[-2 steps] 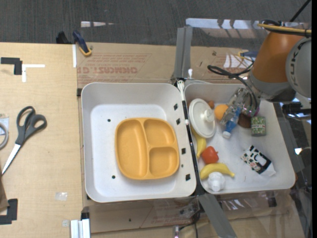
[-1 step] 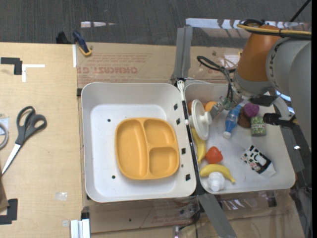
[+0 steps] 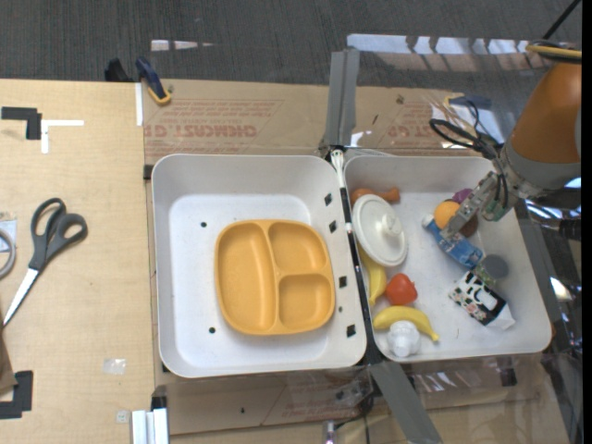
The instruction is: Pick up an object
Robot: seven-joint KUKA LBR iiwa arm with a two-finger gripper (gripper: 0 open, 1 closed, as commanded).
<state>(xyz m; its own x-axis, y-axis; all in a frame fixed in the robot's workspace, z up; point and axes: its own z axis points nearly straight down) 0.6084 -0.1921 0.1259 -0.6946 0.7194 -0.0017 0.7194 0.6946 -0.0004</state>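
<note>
bins sit side by side on the surface [image 3: 74,183]: the left bin [image 3: 171,248] holds a yellow divided plate [image 3: 275,276] lying flat near its middle, and the right bin [image 3: 527,331] holds a scatter of small things. the arm [image 3: 548,118] comes in from the right, grey with an orange band, and its pincer [image 3: 474,209] hangs low over the upper right part of the right bin. whether the pincer is open or closed cannot be told at this angle.

just beside the pincer tip lie an orange ball [image 3: 447,214] and a purple object [image 3: 462,195], and just below them a blue bottle [image 3: 455,245] lies tilted; none of these can be seen gripped. a dark grey round piece [image 3: 495,266] lies near the bottle's lower end, with a black-and-white patterned packet [image 3: 479,302] just below it.

along the left side of the right bin a white round lid [image 3: 380,230] rests with an orange carrot-like piece [image 3: 375,194] above it. below the lid come a red tomato-like fruit [image 3: 400,289], a yellow banana [image 3: 404,319] and a small white object [image 3: 403,339] touching the banana. another yellow piece [image 3: 375,280] lies against the divider.

on the surface to the left, well apart from the bins, lie scissors [image 3: 42,248].
</note>
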